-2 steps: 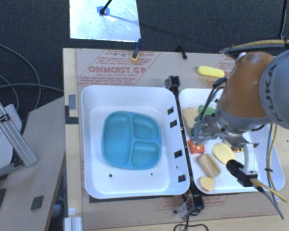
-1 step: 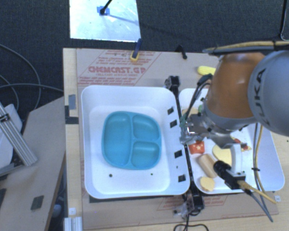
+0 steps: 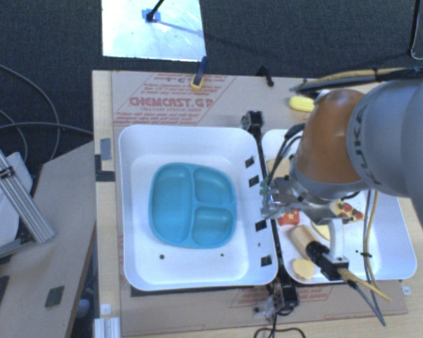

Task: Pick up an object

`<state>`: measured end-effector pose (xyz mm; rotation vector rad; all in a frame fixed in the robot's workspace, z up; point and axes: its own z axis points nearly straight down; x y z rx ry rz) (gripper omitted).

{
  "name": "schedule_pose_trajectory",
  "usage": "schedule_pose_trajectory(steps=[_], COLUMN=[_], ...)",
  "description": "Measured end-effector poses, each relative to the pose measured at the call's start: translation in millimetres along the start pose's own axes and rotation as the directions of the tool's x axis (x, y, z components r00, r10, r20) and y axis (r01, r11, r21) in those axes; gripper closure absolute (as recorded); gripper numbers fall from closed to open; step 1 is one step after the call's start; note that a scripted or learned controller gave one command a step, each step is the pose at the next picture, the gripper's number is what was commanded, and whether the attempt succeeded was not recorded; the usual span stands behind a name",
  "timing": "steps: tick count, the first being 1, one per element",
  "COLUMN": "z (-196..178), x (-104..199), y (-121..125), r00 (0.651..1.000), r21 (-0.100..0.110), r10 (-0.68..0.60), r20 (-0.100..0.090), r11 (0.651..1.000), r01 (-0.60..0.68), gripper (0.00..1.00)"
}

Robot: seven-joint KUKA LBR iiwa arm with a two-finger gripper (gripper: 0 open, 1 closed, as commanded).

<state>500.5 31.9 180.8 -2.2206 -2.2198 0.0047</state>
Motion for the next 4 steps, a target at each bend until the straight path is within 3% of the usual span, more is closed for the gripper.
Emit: schedule_pose_trajectory(steps=[1,2,3,4], z=[-43.5,-46.6,-18.6,-2.3], x=[58.4,-12.3,21.1,51.7], y=[43.9,134.0,118.5,59.0], r00=[1.0,1.0,1.0,1.0], r21=[-0.011,-0.013,-0.003,0.002], r10=[-0.011,0.002,-0.007,-0.007], r20=[-0.004,0.002,-0.002,-0.003], r11=[1.0,1.0,1.0,1.0], r01=[0.011,-0.002,0.007,0.007], gripper=[1.0,1.0,1.0,1.0])
